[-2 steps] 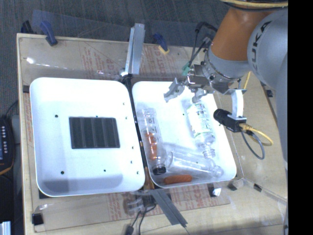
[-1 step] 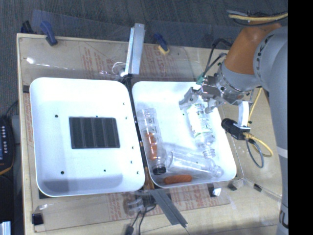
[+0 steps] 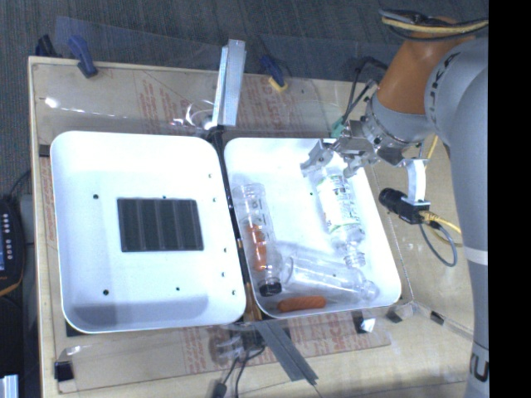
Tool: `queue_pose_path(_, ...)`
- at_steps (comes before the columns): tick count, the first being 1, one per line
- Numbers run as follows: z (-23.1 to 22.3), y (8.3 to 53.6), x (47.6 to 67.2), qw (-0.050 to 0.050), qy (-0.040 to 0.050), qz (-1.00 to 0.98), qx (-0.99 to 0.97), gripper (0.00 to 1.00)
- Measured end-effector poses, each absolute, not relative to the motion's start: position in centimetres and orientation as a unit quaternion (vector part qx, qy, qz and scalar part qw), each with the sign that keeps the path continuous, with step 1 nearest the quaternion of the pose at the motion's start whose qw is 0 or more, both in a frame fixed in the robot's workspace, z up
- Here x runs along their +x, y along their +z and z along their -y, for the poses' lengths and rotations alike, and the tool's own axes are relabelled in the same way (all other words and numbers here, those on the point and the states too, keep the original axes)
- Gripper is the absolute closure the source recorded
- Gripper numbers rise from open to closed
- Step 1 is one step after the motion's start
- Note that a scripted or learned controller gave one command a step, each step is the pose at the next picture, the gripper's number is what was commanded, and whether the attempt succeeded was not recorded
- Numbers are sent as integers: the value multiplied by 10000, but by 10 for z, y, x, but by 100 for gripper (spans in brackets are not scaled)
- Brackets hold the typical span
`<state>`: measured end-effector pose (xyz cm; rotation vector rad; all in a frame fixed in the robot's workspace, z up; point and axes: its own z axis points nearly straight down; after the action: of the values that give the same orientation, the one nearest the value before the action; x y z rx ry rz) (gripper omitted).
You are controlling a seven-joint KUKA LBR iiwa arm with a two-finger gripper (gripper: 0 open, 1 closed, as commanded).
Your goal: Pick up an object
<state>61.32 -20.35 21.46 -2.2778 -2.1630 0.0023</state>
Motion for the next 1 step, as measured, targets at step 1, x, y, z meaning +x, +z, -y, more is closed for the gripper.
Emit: queue_pose_path(1, 203, 199, 602, 17, 11, 7256, -6881, 0)
